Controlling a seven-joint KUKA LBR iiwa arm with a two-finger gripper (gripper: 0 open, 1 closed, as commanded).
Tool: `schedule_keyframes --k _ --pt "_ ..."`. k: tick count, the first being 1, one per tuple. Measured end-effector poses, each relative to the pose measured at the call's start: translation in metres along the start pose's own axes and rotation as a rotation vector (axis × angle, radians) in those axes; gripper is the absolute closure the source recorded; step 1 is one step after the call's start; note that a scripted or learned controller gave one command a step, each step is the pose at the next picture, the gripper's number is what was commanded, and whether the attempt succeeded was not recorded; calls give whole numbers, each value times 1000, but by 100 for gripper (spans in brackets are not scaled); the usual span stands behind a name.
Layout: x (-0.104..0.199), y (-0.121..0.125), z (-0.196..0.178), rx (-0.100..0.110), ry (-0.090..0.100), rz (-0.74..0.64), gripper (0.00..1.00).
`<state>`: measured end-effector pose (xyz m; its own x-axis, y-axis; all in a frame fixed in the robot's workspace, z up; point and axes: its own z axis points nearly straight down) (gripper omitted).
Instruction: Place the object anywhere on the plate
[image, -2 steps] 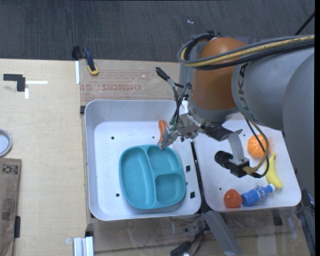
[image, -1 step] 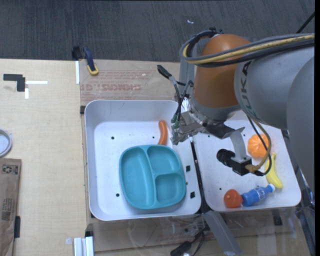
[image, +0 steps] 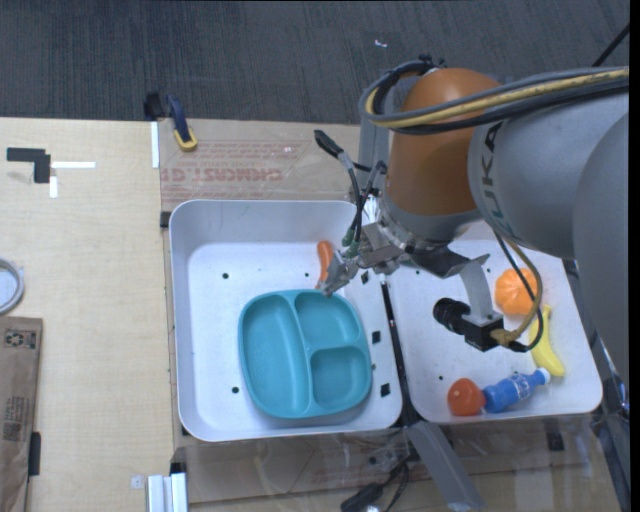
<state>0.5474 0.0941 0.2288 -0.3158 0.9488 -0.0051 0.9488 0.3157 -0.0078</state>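
Carrot (image: 324, 257) is sitting at frame centre in the left bin (image: 200, 330), just above the teal plate (image: 300, 350). My end effector (image: 340, 275) is hovering beside it; can't tell its grip state. I'm judging: carry low, release over a plate compartment.

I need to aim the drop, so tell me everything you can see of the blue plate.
The blue plate is a teal, plastic-looking tray with rounded corners, split by raised ridges into three compartments: one long, two smaller. It lies flat and slightly turned on the floor of the left bin, toward its right front. The gripper sits over its upper rim, near a small orange object; contact cannot be judged.
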Motion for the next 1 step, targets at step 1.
schedule_keyframes --k 1 --pt "-2 0 -8 2 -2 1 100"
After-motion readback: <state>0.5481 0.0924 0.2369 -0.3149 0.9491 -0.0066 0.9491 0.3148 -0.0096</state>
